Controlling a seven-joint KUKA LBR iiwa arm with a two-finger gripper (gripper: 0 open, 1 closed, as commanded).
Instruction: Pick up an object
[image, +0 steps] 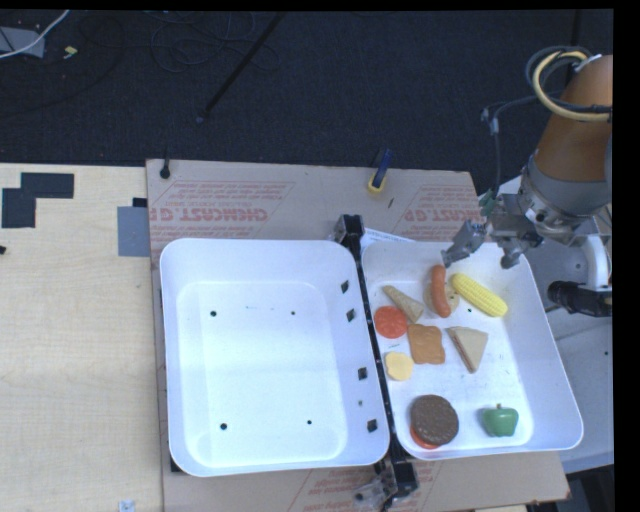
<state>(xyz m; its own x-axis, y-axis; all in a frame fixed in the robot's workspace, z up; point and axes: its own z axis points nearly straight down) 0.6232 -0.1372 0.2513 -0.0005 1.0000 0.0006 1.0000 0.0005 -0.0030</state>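
Observation:
The right bin holds several toy foods: a yellow corn cob, a red sausage, a tomato slice, a tan wedge, a toast slice, a sandwich triangle, a yellow round piece, a brown burger patty and a green pepper. My gripper hangs above the bin's far right corner, just beyond the corn cob. Its two fingers are spread apart with nothing between them.
The left bin lies beside the right one, black clips joining them along the shared wall. A blue and yellow clamp sits on the cardboard sheet behind the bins. Cables run across the dark floor at the back.

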